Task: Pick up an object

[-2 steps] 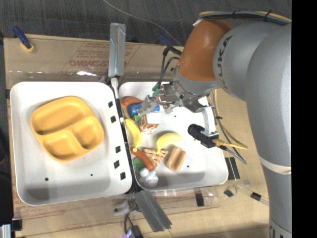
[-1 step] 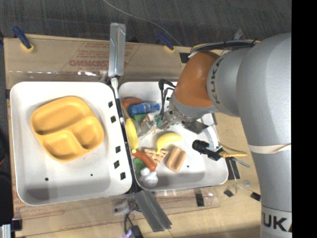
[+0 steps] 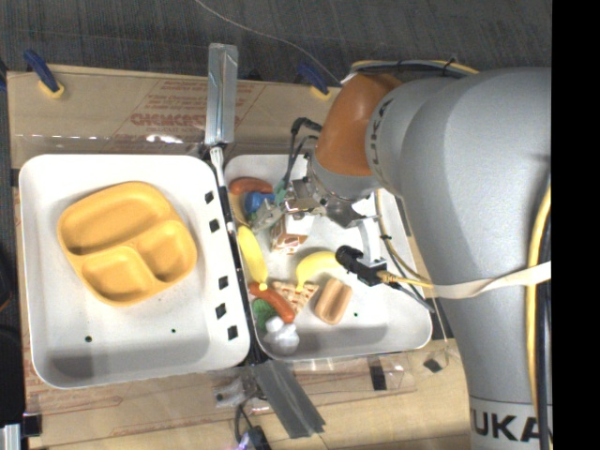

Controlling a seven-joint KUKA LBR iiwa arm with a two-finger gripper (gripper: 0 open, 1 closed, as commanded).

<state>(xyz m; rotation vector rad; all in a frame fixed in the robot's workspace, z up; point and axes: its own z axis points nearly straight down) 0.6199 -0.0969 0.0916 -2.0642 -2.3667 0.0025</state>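
Jaws' state unclear above the cluttered right bin [image 3: 412, 331]; left bin [image 3: 37, 251] holds a yellow divided tray [image 3: 127, 240].

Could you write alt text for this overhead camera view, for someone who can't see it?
A grey robot arm reaches down into the right bin, its pincer low among small toy foods, including a banana. The left bin holds a yellow divided tray.
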